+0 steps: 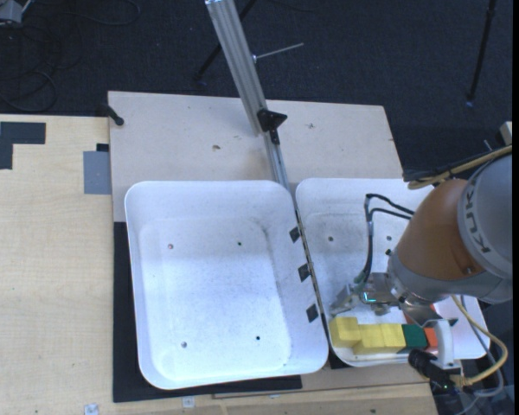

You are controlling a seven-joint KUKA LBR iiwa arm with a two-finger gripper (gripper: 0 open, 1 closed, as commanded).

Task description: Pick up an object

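The arm reaches in from the right over the right bin [329, 206], its orange band above the wrist. My gripper [353, 298] hangs low over the front part of that bin, just above a yellow block [365, 335] that lies at the bin's near edge. A green block [414, 336] and an orange-red piece [431, 338] lie to the right of the yellow one, partly under the wrist. Nothing is visible between the fingers, and I cannot make out how they stand.
The left bin [209, 284] sits beside the right one, with a divider and black clips [301, 271] between them. A slanted metal rail [242, 67] rises behind the bins. Cables [376, 210] loop over the right bin's back.
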